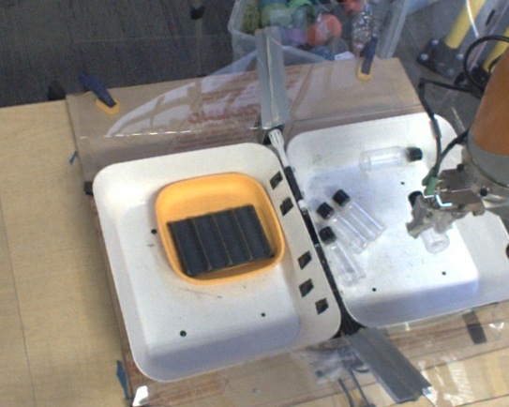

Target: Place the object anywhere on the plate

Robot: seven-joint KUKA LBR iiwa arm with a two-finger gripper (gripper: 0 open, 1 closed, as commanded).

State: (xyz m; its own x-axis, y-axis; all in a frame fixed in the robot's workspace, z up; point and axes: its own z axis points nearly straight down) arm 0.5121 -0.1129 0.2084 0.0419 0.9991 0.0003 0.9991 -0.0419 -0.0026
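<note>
While I watch from above, the arm (506, 113) reaches in from the right over the right bin (494, 280). Its gripper (430, 219) hangs low near that bin's right side, and something clear sits at its tip, but I cannot tell whether the fingers are open or closed, or whether they grip it. Clear vials with black caps lie in the same bin: one (385, 159) at the far side, and a cluster (345, 224) toward the left edge, near the divider. In the left bin (153, 346), the orange plate (210, 193) sits toward the far side, with a dark ribbed slab (219, 240) lying on it.
</note>
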